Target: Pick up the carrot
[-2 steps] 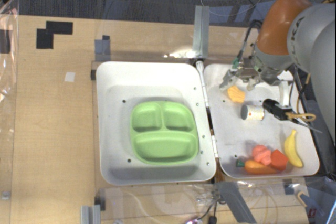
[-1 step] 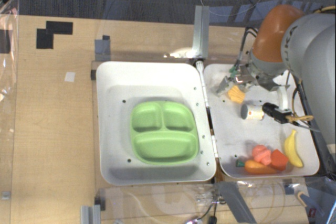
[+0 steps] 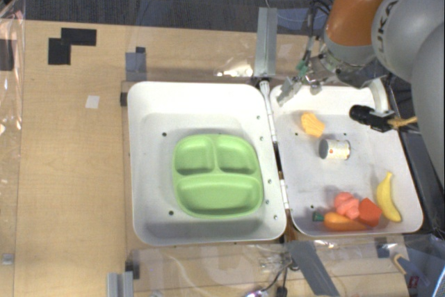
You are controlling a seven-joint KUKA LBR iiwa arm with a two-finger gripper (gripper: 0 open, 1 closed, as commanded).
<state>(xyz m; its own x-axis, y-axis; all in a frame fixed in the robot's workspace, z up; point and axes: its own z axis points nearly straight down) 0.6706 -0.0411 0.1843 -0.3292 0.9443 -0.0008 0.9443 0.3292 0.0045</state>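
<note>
The carrot (image 3: 342, 222), orange with a small green end, lies on its side at the front edge of the right bin (image 3: 306, 184). It touches a red piece (image 3: 370, 211) and a pink piece (image 3: 345, 204) behind it. My gripper (image 3: 304, 78) hangs over the back left corner of the right bin, far from the carrot and nearer the bin's back wall. I see nothing held in it.
The right bin also holds a yellow-orange piece (image 3: 313, 124), a small grey and white cylinder (image 3: 334, 148) and a banana (image 3: 386, 197). A green divided plate (image 3: 217, 174) sits in the left bin (image 3: 149, 149). The arm's grey body and orange band (image 3: 358, 0) reach in from the back right.
</note>
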